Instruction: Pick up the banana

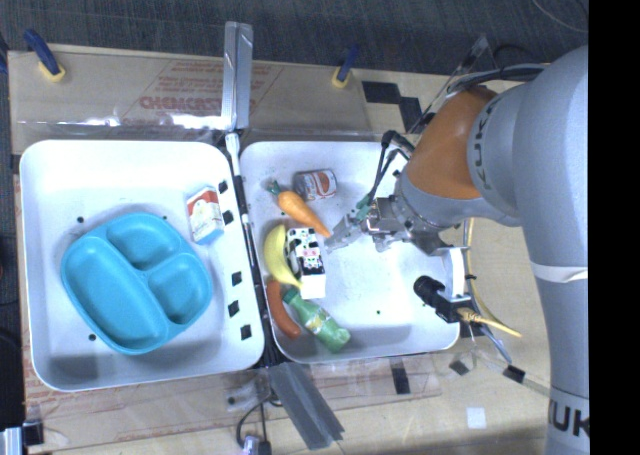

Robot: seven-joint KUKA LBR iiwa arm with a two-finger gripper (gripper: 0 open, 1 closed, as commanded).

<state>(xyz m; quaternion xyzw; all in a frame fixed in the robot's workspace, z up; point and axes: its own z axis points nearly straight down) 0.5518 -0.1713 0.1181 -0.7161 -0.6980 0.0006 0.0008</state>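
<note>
Banana (276, 252) lies at frame centre against the right bin's (440, 338) left wall, touching a small carton (306, 260). Hand (350, 228) hovers just right of it, fingers apart, apparently positioned to approach; nothing is gripped.

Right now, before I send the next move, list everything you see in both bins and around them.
Left bin: one, white, view's left.
Plate: one, blue, three compartments, in left bin.
Carton: one, white and red, left bin, by the divider.
Right bin: one, white, view's right.
Banana: one, yellow, right bin's left side.
Carrot: one, orange, above the banana.
Can: one, red and white, near the back wall.
Box: one, white with black print, against the banana.
Bottle: one, green, front left corner.
Clamps: two, blue, back edge.
Arm: one, grey, orange band.
Hand: one, over right bin, right of the box.
</note>
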